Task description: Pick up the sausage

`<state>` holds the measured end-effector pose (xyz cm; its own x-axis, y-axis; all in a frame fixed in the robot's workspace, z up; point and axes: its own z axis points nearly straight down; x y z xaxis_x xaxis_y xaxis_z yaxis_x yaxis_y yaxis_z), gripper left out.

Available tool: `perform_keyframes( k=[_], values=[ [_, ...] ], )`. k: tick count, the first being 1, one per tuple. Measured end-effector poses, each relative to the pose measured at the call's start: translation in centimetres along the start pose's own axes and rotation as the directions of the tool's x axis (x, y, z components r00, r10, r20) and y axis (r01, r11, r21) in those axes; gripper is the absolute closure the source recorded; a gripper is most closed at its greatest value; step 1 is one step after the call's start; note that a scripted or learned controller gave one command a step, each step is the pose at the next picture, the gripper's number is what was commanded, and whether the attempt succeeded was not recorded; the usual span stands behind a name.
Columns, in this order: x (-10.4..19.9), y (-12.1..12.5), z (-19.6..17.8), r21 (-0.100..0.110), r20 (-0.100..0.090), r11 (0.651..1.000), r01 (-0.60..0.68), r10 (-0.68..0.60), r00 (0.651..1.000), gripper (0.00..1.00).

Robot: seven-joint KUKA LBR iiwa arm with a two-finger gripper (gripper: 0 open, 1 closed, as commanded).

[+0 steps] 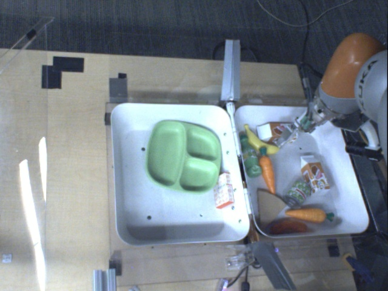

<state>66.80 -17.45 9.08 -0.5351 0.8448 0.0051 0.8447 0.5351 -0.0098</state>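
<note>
- The right bin (357, 180) is holding a crowd along its left wall: a banana (257, 139), a green item (251, 157) and an upright carrot (267, 172) are lying close together there.
- The sausage (290, 227) is lying against the near wall, with a second carrot (309, 214) pressing just behind it and a brown wedge (270, 202) sitting at its left end.
- A can (299, 192) and a small carton (315, 174) are blocking the middle-right.
- White floor is showing open in the middle, between the upright carrot and the carton.
- The gripper (303, 125) is hanging over the far edge beside a packet (274, 130).
- In the left bin (130, 217), a green tray (183, 155) and a small box (224, 194) are taking the centre, and the near floor is lying bare.
</note>
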Motion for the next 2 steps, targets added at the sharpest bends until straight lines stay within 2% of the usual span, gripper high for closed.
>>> perform_keyframes(
  k=[1, 2],
  values=[
    [1.5, 0.5, 0.0, 0.010, 0.002, 0.990, -0.138, 0.138, 0.990, 0.00],
    [3.2, 1.2, 0.1, 0.026, 0.006, 0.950, -0.310, 0.310, 0.951, 0.00]
  ],
)
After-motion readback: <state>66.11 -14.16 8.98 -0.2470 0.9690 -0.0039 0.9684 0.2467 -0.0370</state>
